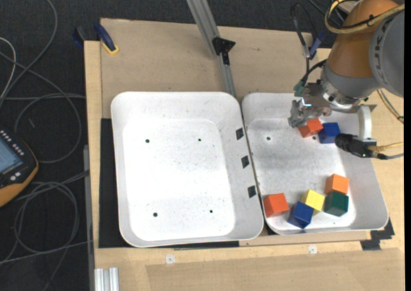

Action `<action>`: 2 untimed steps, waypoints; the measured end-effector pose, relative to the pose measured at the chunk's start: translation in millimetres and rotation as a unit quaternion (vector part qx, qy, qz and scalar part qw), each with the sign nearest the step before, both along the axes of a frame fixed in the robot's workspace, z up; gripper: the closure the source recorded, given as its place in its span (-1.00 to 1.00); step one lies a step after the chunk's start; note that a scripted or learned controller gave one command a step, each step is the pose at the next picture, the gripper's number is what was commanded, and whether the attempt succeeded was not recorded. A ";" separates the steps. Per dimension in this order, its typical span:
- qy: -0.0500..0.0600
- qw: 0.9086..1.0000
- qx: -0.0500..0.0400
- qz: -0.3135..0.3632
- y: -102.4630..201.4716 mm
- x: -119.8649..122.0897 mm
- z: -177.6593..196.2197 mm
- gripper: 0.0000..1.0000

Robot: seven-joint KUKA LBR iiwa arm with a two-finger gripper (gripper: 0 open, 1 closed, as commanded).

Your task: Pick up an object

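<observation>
My gripper (300, 118) hangs low over the back of the right bin (282, 155), below the orange-banded wrist. A small orange-red block (311, 128) lies right against its lower right side, and a blue block (330, 132) touches that block on the right. Whether the orange-red block is gripped is not visible. Near the front of the same bin lie an orange block (277, 203), a blue block (300, 214), a yellow block (314, 200), a green block (336, 203) and another orange block (337, 184).
The left bin (176, 167) stands beside the right one, with black clips (244, 161) along their shared wall. A slanted metal pole (209, 26) rises behind the bins. Cables and a handheld device (11, 164) lie on the floor to the left.
</observation>
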State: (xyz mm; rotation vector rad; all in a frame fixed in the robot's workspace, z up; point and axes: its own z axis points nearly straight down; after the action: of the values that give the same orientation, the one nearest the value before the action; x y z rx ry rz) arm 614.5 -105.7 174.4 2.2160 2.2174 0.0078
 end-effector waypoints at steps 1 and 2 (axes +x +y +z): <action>0.001 1.000 0.000 0.001 3.0 4.1 44.7 1.00; 0.000 1.000 0.000 0.001 12.9 2.7 103.5 1.00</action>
State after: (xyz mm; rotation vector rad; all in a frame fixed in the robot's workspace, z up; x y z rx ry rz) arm 617.2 -92.8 277.9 2.2141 2.2198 0.0091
